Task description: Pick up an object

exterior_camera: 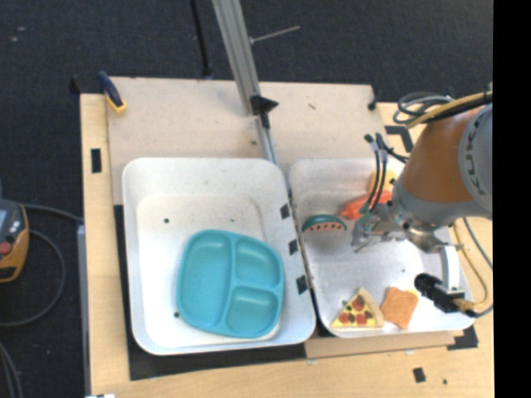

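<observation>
The gripper (365, 237), its grip state unclear, hovers in the right bin (332, 177) beside the watermelon slice (323, 224), and a descent too near the wall could miss it.

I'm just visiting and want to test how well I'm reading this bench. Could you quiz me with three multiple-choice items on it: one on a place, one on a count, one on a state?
1. Where does the turquoise divided plastic plate lie?
A. left white bin
B. right white bin
C. bare bench

2. How many compartments has it?
A. two
B. three
C. five

3. How does the triangular toy pizza slice lie?
A. lifted in the air
B. flat on the bin floor
C. on the plate

Answers:
1. A: it lies on the left bin's floor.
2. B: ridges split it into three.
3. B: it lies flat near the right bin's front edge, beside the orange toy piece.
</observation>
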Robot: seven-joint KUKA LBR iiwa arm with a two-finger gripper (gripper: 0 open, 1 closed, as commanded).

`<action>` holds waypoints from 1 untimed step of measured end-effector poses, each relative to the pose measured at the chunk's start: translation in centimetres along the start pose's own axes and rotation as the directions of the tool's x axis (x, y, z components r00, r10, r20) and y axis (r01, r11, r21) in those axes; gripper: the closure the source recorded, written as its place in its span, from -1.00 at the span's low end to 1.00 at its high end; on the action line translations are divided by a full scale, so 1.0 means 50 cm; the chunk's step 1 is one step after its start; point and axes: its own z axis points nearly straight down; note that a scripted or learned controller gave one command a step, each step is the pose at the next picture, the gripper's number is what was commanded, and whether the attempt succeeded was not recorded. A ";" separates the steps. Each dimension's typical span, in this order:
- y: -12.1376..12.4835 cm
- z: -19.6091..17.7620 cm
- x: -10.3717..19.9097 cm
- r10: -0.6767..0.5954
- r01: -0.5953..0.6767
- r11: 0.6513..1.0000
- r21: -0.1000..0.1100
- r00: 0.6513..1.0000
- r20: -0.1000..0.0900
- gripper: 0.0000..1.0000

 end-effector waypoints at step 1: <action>0.004 -0.130 -0.007 -0.001 0.001 1.000 -0.003 1.000 0.001 1.00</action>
